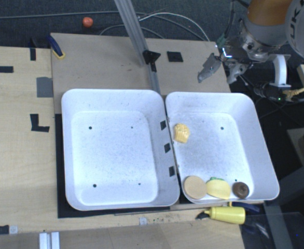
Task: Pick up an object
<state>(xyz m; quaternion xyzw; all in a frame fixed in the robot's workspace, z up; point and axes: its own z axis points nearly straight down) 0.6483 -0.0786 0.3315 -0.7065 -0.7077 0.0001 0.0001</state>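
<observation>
gripper above right bin's far edge, fingers spread, nothing between them | corn cob in right bin near divider | tan disc, yellow lump, brown ball at near edge

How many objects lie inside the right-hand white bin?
4. A yellow corn-like piece lies near the right bin's left wall. A tan disc, a yellow piece and a small brown round thing sit in a row along its near edge.
</observation>
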